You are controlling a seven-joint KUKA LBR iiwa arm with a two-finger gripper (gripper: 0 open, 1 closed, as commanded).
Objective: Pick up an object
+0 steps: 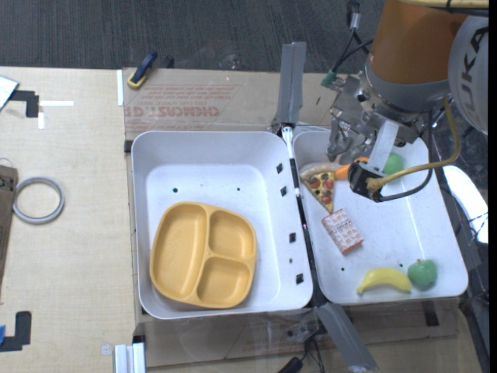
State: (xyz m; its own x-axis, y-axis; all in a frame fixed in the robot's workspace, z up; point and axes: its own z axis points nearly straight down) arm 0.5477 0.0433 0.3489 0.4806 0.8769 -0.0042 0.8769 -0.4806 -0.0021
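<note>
My gripper [342, 148] hangs over the far left part of the right bin [443, 231], just above a toy pizza slice [319, 185]. A small orange piece [342, 171] shows right below the gripper. The arm's wrist and cables hide the gripper's tip. A red and white packet [342, 231] lies in the middle of the bin. A yellow banana [384, 280] and a green apple [422, 273] rest at the near right corner. A green object [394, 163] sits partly hidden behind the arm.
The left bin [155, 162] holds a yellow divided plate [204, 253]. A tape roll [36, 199] lies on the bench at the left. A blue and yellow tool [142, 69] lies on the cardboard behind the bins.
</note>
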